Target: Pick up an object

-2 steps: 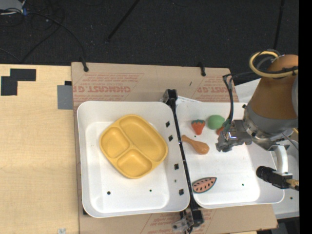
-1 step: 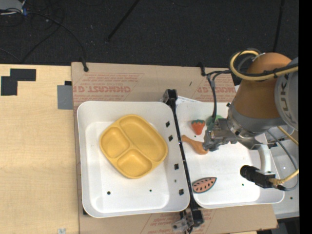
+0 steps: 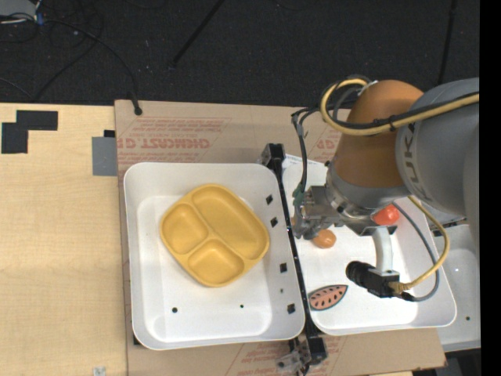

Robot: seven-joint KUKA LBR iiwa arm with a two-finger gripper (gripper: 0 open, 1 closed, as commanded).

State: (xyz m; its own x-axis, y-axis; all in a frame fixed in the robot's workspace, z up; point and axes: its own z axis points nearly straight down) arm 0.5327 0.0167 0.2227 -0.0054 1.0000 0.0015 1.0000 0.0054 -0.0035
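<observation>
Camera view: the pincer [image 3: 313, 216] is set low over the right bin [image 3: 438, 308], close to its left wall, with an orange ball [image 3: 324, 240] just beside it. Whether the pincer is open or closed cannot be told, since it is hidden under the wrist; nothing is seen held. The pick is judged not yet made: the grasp and the lift are left. A slice [image 3: 327, 297] lies in the same bin, apart from the ball. A yellow plate [image 3: 213, 233] is laid in the left bin [image 3: 149, 288]. Both bins are carried on cardboard [image 3: 196, 131] on a pale wooden table [image 3: 55, 249]; dark floor [image 3: 235, 37] is seen behind.
</observation>
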